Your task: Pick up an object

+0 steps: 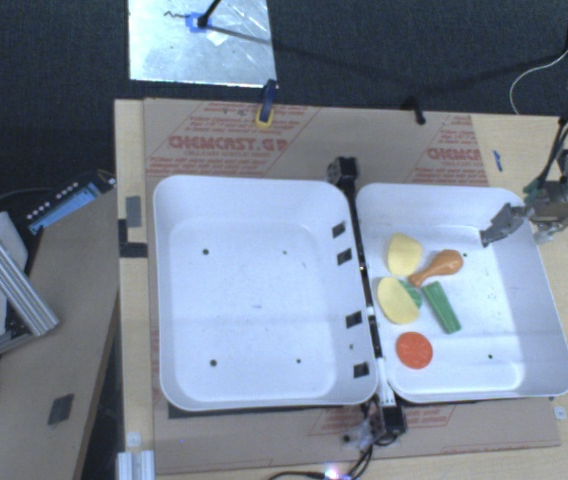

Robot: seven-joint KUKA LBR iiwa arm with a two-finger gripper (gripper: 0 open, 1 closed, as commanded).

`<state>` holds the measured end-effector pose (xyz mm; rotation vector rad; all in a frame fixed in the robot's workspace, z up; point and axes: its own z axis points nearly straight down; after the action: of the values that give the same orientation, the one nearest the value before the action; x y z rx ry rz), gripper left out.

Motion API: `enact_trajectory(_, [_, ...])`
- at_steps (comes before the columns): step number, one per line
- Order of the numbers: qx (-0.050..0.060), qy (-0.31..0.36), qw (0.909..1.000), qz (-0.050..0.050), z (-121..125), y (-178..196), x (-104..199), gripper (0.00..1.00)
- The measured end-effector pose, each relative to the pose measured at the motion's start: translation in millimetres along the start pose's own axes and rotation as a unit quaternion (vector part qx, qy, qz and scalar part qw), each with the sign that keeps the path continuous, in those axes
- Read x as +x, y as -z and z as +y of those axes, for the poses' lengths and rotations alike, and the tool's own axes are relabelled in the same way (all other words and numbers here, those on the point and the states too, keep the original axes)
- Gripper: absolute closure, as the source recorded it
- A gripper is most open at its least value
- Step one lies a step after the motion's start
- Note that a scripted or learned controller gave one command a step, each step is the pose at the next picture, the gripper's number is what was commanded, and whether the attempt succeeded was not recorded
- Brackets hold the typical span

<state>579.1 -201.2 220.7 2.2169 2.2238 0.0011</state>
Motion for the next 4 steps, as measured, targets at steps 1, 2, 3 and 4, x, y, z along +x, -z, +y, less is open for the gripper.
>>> enact_trajectory(1, [0.007, 0.005, 0.9999, 0.005, -47, -121, 128, 0.0])
enact_trajectory(2, [-0.001, 0.0, 1.0, 0.0, -43, -103, 119, 1.0])
enact_trajectory(3, [-0.006, 0.003, 1.0, 0.0, 39, -32, 142, 1.0])
enact_trajectory(4, [-0.004, 0.004, 1.0, 0.002, 37, 44, 226, 1.0])
